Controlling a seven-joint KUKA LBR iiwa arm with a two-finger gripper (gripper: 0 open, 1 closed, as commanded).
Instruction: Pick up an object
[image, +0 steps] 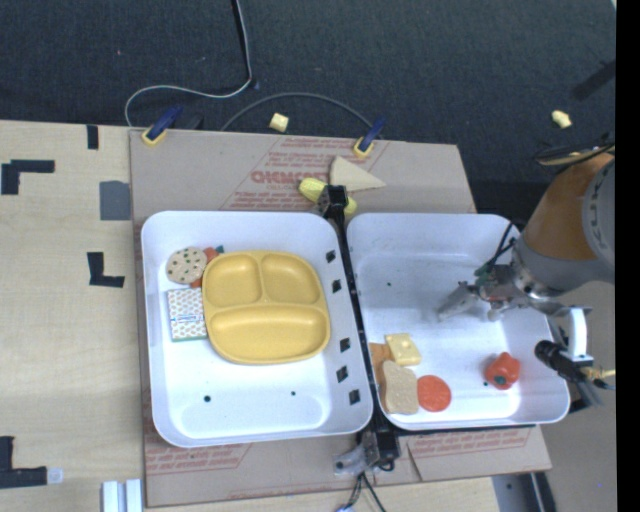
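Gripper (462, 300): low in right bin (400, 245), fingers' state cannot be told.
Nearest target: cheese cube (404, 349), down-left of gripper.
Alternative: red pepper (503, 371), down-right, near.

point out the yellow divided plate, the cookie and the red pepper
yellow divided plate (266, 335), camera view, floor of its large lower compartment
cookie (186, 265), camera view, middle of its speckled top face
red pepper (503, 371), camera view, middle of its red body
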